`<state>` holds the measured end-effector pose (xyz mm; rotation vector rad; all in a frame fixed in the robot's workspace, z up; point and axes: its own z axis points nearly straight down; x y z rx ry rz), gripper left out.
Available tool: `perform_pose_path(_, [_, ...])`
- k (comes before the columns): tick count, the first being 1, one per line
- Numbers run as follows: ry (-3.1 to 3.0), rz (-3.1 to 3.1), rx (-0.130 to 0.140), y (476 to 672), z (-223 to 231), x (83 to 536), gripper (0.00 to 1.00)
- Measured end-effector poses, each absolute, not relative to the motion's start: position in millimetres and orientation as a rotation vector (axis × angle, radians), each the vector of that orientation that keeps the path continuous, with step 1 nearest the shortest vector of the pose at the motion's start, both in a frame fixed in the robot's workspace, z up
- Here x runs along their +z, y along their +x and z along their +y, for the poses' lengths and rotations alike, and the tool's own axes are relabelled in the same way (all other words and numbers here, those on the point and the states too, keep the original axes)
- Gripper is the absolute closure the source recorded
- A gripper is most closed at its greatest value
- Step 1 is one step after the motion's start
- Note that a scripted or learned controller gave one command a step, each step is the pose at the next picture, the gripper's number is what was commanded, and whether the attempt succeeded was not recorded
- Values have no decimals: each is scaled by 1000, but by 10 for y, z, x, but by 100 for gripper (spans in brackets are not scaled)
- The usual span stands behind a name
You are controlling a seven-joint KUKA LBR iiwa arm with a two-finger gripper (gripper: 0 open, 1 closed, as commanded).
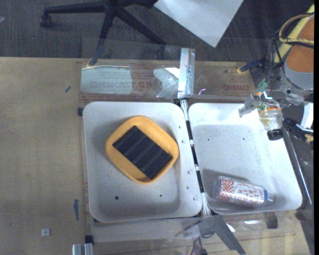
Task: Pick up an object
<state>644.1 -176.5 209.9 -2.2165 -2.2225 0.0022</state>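
A yellow pad with a black ribbed top [142, 149] lies tilted in the middle of the left bin [99, 199]. A red-and-white patterned tube [242, 191] lies on its side near the front of the right bin [239, 144]. My gripper [266, 113] hangs over the right bin's far right corner, well apart from the tube and across the bin from the yellow pad. The arm's orange band [303, 59] shows above it at the right edge.
A raised divider [192, 149] separates the two bins. Behind them a clear plastic sheet and a metal bracket [185, 74] lie on the cardboard. An office chair base [114, 15] stands on the floor beyond the bench.
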Motion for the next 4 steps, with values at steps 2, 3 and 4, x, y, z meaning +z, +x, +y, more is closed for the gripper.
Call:
perform_pose_path(2, [-1787,-2580,7,6663,-1666,872,0])
perform_pose_path(3, [-1789,-2581,6,6669,-1671,973,100])
perform_pose_path(4, [-1526,-2753,-2,6677,-1371,1859,100])
